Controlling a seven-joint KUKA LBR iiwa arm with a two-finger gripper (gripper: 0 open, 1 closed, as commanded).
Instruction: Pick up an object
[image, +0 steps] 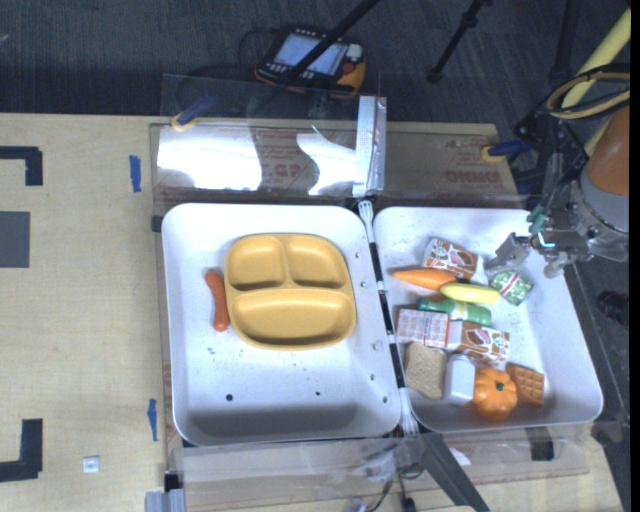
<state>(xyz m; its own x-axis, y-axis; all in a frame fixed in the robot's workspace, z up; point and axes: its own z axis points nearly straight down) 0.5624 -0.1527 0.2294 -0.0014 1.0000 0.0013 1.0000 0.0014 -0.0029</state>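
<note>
My hand (533, 247) hangs open and empty over the right bin (580, 330); the small green packet (513, 287) lies just below-left of it.

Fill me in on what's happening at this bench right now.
A grey robot arm reaches in from the right, its claw over the upper right of the right bin, near a small green packet. That bin holds a jumble of toy food: a carrot, a pumpkin, a waffle. The left bin has a yellow divided plate with a sausage beside it.
</note>
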